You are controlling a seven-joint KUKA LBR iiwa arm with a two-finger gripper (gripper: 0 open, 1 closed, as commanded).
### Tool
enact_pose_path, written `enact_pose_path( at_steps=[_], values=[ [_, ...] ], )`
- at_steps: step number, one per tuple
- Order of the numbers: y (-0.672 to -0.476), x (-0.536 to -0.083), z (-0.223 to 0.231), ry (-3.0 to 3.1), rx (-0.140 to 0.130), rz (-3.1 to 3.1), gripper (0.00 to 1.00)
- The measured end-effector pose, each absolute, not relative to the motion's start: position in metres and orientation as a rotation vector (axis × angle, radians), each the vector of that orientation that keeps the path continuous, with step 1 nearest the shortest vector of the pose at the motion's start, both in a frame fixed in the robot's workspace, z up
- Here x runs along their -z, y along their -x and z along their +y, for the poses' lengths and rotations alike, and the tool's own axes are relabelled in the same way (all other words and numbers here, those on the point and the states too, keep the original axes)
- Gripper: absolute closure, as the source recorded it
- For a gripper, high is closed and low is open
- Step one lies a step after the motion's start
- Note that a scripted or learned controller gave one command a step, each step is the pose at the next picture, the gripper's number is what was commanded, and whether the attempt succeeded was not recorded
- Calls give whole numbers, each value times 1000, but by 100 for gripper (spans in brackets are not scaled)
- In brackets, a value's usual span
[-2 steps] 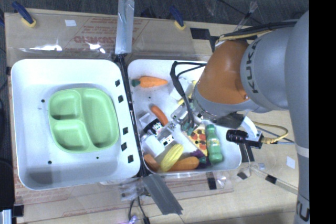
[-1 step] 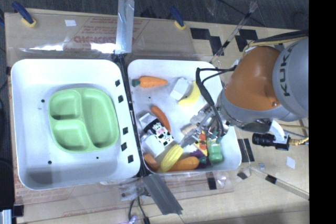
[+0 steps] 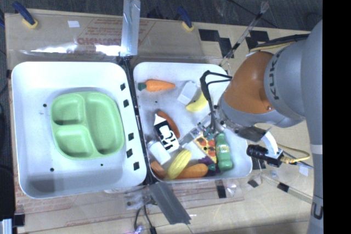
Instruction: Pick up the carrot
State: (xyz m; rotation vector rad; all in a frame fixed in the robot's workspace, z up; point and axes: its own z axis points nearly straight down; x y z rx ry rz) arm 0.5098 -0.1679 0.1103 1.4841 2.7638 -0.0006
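The carrot [image 3: 158, 85] is lying well clear of the jaws, looking light, stiff, smooth; gripping mid-body seems safest. Jaws' spread: can't tell.

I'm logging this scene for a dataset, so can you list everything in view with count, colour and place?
bins: 2, white, side by side on the bench
divided plate: 1, light green, in the left bin
carrot: 1, orange, top left of the right bin
banana: 1, yellow, upper middle of the right bin
corn cob: 1, yellow, bottom of the right bin
bottle: 1, green, lower right of the right bin
black-and-white pack: 1, middle of the right bin
clamps: 2, blue and yellow, on the bench's far edge
arm: 1, grey with an orange band, over the right bin's right side
gripper: 1, dark, above the toys near the bottle
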Motion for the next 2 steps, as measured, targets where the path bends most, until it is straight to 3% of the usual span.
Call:
enact_pose_path(
  at_steps=[1, 2],
  values=[
    [-483, -104, -172, -1411, -5, 2785, 0],
    [-485, -115, -172, -1399, -5, 2784, 100]
  ],
)
